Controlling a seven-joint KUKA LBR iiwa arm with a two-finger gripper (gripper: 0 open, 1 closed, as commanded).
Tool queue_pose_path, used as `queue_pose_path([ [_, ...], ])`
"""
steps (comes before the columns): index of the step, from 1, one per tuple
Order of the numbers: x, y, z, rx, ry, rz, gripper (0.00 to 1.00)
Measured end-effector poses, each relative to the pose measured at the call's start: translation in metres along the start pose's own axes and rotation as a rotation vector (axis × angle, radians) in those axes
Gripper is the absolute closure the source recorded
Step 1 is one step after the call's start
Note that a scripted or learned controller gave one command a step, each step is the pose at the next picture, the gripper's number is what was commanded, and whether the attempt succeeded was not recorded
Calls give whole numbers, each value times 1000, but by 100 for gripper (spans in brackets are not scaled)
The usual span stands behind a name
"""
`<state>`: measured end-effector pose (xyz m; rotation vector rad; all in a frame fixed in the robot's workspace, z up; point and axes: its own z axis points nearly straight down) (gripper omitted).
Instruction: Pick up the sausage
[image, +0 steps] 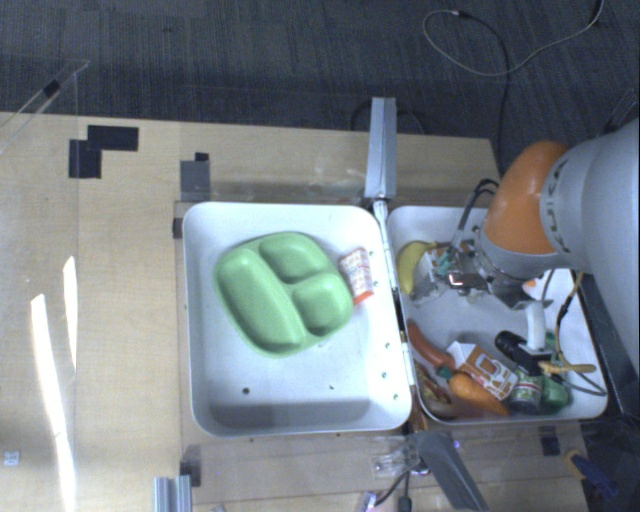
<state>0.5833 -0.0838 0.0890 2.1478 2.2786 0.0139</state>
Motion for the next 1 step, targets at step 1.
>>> queue_pose_path([
  [1,-3,-74,-2,-1,-1,-81,0],
])
